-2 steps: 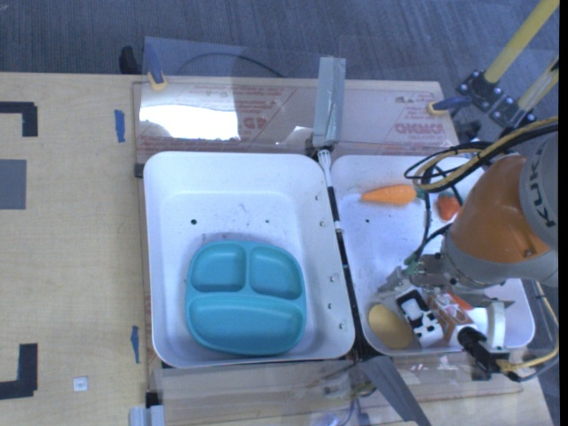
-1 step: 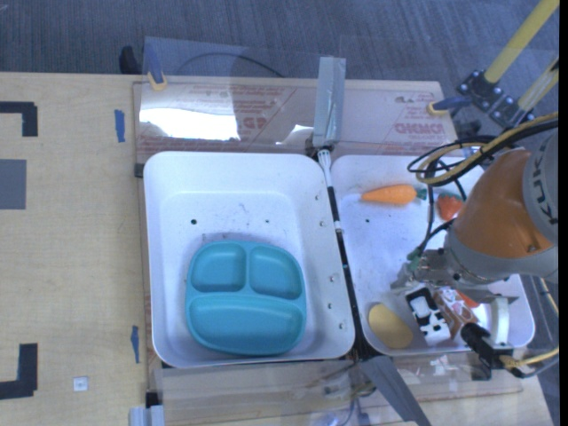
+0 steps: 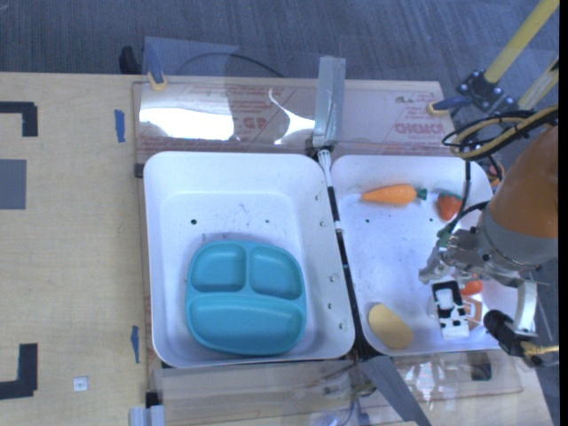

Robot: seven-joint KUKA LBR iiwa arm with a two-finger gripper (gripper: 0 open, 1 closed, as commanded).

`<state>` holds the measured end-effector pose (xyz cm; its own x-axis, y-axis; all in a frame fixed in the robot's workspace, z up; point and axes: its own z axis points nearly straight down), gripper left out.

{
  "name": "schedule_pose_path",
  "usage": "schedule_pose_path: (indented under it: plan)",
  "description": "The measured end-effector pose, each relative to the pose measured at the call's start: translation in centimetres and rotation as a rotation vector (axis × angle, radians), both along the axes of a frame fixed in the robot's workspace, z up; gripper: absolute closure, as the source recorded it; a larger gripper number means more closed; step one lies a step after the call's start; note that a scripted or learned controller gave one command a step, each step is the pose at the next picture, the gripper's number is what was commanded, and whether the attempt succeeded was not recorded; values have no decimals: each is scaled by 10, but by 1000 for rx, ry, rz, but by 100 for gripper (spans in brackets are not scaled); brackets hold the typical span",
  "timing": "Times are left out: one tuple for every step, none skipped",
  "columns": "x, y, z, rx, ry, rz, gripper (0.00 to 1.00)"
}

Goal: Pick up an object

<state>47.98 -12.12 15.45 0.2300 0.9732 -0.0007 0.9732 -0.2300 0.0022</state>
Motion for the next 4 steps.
schedule_pose_path:
  plan:
    - [1,3,59,0,-1,132,100]
    - [17,83,80,2,0,142,100]
    - [16,81,79,1,2,139,0]
    - [0,4,-12,0,12,161,0]
